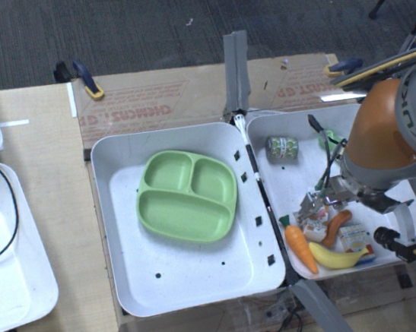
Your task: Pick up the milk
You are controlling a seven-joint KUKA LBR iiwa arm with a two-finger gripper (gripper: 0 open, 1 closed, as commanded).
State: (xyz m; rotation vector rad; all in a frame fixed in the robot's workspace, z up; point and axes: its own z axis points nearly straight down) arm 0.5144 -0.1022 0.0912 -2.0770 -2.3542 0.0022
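A small white carton with printed sides, which I take for the milk [353,238], lies near the front of the right bin [269,191], between a brown sausage [338,224] and a banana [336,257]. My gripper [312,205] hangs low over the middle of that bin, left of and behind the carton. It sits just above a white and red item [315,220] that it partly hides. The grey arm with its orange band [376,130] covers the bin's right side.
An orange carrot [300,248] lies at the right bin's front left. A green can [282,148] lies at its back, and a green object with a dark handle [327,137] is near the arm. A green divided plate [188,196] sits in the left bin [133,287].
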